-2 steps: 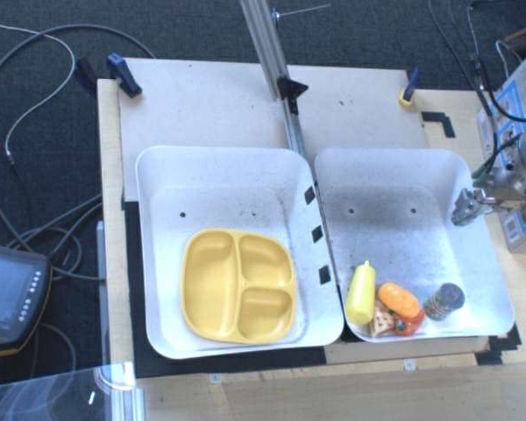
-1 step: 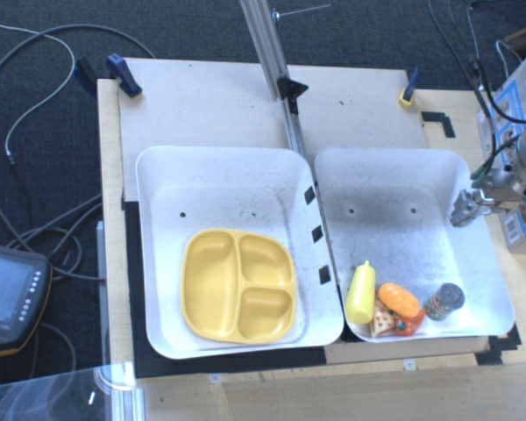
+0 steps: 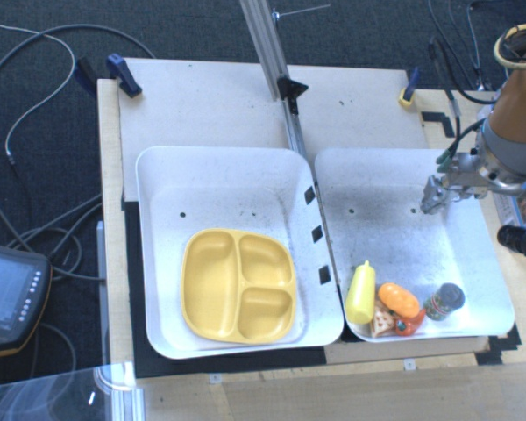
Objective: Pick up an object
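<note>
My gripper (image 3: 431, 198) hangs over the upper right part of the right bin (image 3: 394, 235), well above the objects, with nothing visible between its fingers. Along that bin's front edge lie a yellow bottle (image 3: 361, 293), an orange and red toy (image 3: 400, 303), a small pizza-like piece (image 3: 384, 324) and a dark can (image 3: 444, 301). The objects sit roughly a hand's breadth below the gripper in the view.
A yellow divided plate (image 3: 238, 284) lies in the left bin (image 3: 202, 191). A slanted metal rail (image 3: 267, 38) runs down to the gap between the bins. Blue clamps (image 3: 123, 74) and a yellow clamp (image 3: 408, 95) sit on the bench's back corners. Cables trail on the floor.
</note>
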Available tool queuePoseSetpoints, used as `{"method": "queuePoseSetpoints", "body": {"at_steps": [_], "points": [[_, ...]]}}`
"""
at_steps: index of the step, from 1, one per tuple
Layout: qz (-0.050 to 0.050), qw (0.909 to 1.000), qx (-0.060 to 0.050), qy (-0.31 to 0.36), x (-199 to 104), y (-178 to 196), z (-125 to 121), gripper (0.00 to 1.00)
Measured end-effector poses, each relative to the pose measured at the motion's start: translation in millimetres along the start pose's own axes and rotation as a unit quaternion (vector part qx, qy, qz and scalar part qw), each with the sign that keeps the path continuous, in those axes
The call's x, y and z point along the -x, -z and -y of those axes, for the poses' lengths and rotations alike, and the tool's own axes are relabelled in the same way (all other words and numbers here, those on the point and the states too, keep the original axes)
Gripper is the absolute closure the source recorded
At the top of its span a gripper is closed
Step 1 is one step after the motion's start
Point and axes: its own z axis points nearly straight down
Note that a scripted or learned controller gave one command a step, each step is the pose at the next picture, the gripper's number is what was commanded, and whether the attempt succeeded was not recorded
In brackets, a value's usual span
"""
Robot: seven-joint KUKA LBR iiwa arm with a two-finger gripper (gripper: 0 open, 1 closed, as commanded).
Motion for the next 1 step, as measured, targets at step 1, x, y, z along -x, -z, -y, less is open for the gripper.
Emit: {"method": "queuePoseSetpoints", "body": {"at_steps": [1], "points": [[-0.001,1.0000,0.000,0.000,-55.3,12.8,-7.6,1.00]]}}
